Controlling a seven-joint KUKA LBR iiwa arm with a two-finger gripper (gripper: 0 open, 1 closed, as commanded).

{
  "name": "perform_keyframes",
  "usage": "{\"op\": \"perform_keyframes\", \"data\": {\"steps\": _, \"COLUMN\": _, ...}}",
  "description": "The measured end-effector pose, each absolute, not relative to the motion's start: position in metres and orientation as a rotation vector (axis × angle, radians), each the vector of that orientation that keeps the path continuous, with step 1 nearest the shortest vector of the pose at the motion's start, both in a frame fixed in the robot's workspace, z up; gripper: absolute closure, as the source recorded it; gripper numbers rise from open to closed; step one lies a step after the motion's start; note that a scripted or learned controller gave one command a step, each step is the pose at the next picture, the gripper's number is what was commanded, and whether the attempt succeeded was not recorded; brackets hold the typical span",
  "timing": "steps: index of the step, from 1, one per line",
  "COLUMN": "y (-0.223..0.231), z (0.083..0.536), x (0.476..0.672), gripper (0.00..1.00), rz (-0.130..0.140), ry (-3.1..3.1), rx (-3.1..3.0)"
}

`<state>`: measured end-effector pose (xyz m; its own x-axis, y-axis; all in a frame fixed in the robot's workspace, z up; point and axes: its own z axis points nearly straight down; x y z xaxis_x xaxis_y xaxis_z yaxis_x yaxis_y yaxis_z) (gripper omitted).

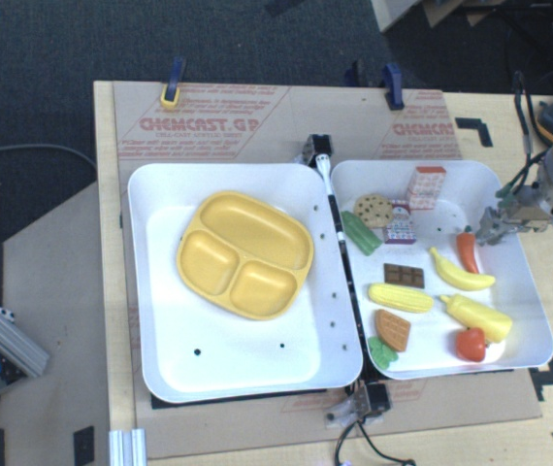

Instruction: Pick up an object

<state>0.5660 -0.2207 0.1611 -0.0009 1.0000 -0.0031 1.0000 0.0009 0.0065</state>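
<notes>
A: Where is the gripper (488,223) right now?

B: Low over the right bin (451,184), near its far right side. It hangs just beside the upper end of a small red-orange toy, most likely a chili or carrot (467,252).

A: Is anything held?

B: Nothing shows between the fingers. Whether they stand apart or together, I cannot tell; the metal parts blur into one another at this slant.

A: So what is the likely target?

B: My guess is that red-orange piece. It lies just below and slightly left of the gripper in this view, with its long axis running roughly up and down the picture. The banana (461,273) touches or nearly touches its lower end, lying crosswise.

A: And the other items?

B: The corn cob (401,299), chocolate bar (404,276), cookie (373,207) and tomato (471,344) sit farther off in the same bin. The left bin (160,289) carries 1 yellow divided plate (245,253), well apart from the arm.

A: What does the next move turn on?

B: Probably closing across the toy's narrow width, clear of the banana.
</notes>
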Motion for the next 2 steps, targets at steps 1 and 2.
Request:
{"op": "perform_keyframes", "data": {"steps": 1, "y": -0.223, "z": 0.213, "x": 0.557, "gripper": 1.0, "rz": 0.003, "ry": 2.217, "rx": 2.217}}
{"op": "perform_keyframes", "data": {"steps": 2, "y": -0.223, "z": 0.226, "x": 0.558, "gripper": 1.0, "rz": 0.002, "ry": 2.219, "rx": 2.218}}
